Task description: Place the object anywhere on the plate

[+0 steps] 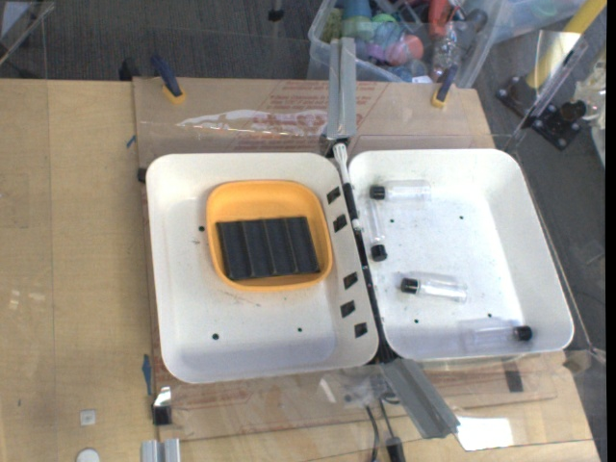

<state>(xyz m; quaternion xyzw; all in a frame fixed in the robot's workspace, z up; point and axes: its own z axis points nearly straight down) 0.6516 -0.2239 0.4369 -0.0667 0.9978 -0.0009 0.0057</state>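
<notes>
A black ridged rectangular block (pixel 268 248) lies flat on the orange plate (pixel 221 210) in the left bin (pixel 183 345). Four clear vials with black caps, one at (pixel 433 286), lie scattered across the right bin (pixel 539 258), well apart from the plate.

A light wooden bench (pixel 67 258) stands on dark grey carpet (pixel 144 17), with a clear plastic tub of colourful toys (pixel 409 17) on the floor behind it and blue clamps (pixel 169 83) gripping a cardboard sheet (pixel 241 114).
</notes>
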